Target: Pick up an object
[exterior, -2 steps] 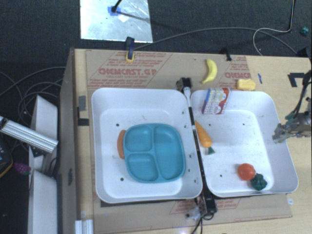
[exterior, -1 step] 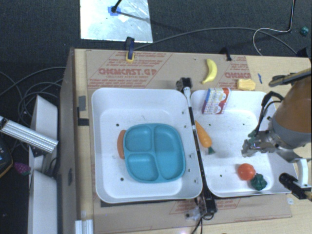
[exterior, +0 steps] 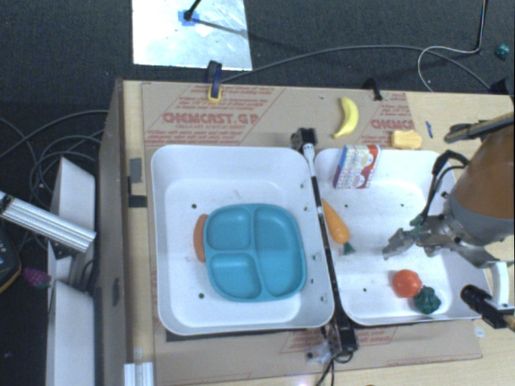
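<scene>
In the right bin (exterior: 378, 316) lie an orange carrot (exterior: 335, 223) against the left wall, a red tomato (exterior: 406, 282) and a green broccoli piece (exterior: 427, 300) near the front right, and a small striped carton (exterior: 355, 166) at the back. My gripper (exterior: 397, 243) hangs over the middle of this bin, pointing left. It sits just above the tomato and to the right of the carrot. Nothing shows in its grasp.
The left bin (exterior: 173, 215) holds a blue divided plate (exterior: 254, 250) with an orange sausage-like piece (exterior: 199, 237) at its left edge. A banana (exterior: 348, 117) and a yellow block (exterior: 406, 140) lie on the cardboard behind the bins. A clamp (exterior: 306, 141) joins the bins.
</scene>
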`<act>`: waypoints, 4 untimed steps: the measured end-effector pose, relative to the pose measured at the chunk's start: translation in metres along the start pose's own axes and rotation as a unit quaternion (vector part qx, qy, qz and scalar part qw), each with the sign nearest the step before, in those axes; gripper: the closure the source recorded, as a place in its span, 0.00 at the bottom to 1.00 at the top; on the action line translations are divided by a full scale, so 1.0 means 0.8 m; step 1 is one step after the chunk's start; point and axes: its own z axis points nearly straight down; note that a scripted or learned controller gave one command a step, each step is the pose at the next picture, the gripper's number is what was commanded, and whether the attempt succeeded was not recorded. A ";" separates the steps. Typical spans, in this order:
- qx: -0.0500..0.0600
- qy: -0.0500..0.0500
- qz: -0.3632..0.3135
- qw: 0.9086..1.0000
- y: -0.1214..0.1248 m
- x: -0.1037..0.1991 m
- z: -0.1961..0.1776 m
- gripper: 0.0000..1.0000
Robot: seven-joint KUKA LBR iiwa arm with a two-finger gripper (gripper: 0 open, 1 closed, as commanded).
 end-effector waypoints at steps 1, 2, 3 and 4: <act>-0.001 0.000 0.001 1.000 0.000 -0.010 0.097 0.00; -0.001 -0.001 0.001 1.000 0.000 -0.063 0.015 0.00; 0.001 0.000 0.000 1.000 -0.001 -0.027 0.077 0.00; -0.002 -0.001 -0.001 1.000 0.001 -0.036 -0.123 0.00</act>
